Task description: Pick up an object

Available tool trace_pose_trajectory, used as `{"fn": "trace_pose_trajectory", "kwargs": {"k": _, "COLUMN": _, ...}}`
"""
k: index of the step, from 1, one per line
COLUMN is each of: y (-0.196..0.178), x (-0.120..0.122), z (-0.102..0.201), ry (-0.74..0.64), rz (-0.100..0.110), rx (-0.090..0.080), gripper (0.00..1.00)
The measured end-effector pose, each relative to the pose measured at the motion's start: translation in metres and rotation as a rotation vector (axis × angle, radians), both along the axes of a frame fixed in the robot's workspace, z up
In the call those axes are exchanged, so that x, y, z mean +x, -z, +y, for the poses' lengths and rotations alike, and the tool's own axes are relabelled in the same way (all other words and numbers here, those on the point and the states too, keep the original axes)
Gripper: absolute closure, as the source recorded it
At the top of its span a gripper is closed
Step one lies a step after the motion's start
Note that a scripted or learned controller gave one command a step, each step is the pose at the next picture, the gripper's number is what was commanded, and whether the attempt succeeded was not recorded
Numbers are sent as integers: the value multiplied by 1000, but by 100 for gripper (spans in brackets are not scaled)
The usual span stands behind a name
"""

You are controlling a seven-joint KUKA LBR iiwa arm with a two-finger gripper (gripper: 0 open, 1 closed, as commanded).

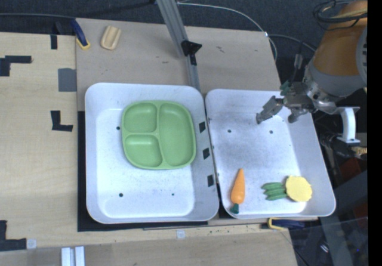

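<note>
In the right bin (250, 139), an orange toy carrot (238, 185) lies near the front edge. Beside it to the right are a small green pea pod (274, 190) and a round yellow piece (298, 188), touching each other. My gripper (278, 113) hangs over the bin's far right part, well behind those objects. Its two fingers are spread apart with nothing between them. The left bin (107, 199) holds a green divided plate (159, 134).
A grey metal pole (172, 17) slants across the bench behind the bins. A tan block (110, 37) and a blue-and-yellow clip (80, 34) lie at the back left of the bench. Cables run behind the right bin.
</note>
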State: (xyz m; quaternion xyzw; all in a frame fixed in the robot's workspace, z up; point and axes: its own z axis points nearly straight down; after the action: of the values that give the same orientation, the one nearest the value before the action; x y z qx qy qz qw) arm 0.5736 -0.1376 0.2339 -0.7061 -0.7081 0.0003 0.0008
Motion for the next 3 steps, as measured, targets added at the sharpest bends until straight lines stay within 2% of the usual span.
{"fn": "trace_pose_trajectory", "kwargs": {"k": 1, "y": 0, "x": 0, "z": 0, "ry": 0, "rz": 0, "rx": 0, "gripper": 0}}
{"fn": "trace_pose_trajectory", "kwargs": {"k": 3, "y": 100, "x": 9, "z": -14, "ry": 2, "rz": 5, "rx": -1, "gripper": 0}}
